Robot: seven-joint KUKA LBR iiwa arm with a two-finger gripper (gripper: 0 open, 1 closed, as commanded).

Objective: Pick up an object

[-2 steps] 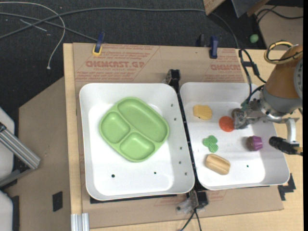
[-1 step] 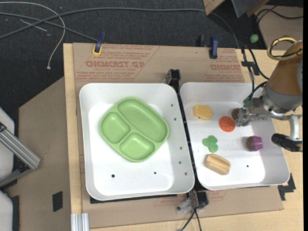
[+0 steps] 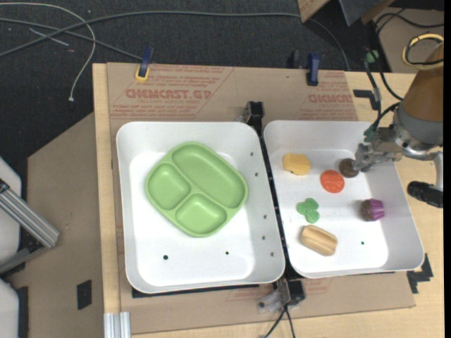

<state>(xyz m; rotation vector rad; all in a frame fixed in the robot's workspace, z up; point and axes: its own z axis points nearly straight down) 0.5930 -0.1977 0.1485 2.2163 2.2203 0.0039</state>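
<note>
Toys lie scattered in the right shallow white bin (image 3: 402, 255), and taking the round red-orange toy (image 3: 332, 182) as the landmark: a small round brown piece (image 3: 347, 167) sits just up and right of it, a yellow lumpy toy (image 3: 297, 164) to its left, a green leafy toy (image 3: 308, 208) below-left, a tan bread-like block (image 3: 318, 239) further below, and a purple toy (image 3: 372, 209) below-right. Just right of the brown piece hangs the arm's two-finger gripper (image 3: 364, 158); whether it is parted or closed I cannot tell. Well left of the red-orange toy, a light green three-compartment plastic plate (image 3: 196, 188) rests in the left shallow white bin (image 3: 137, 146).
</note>
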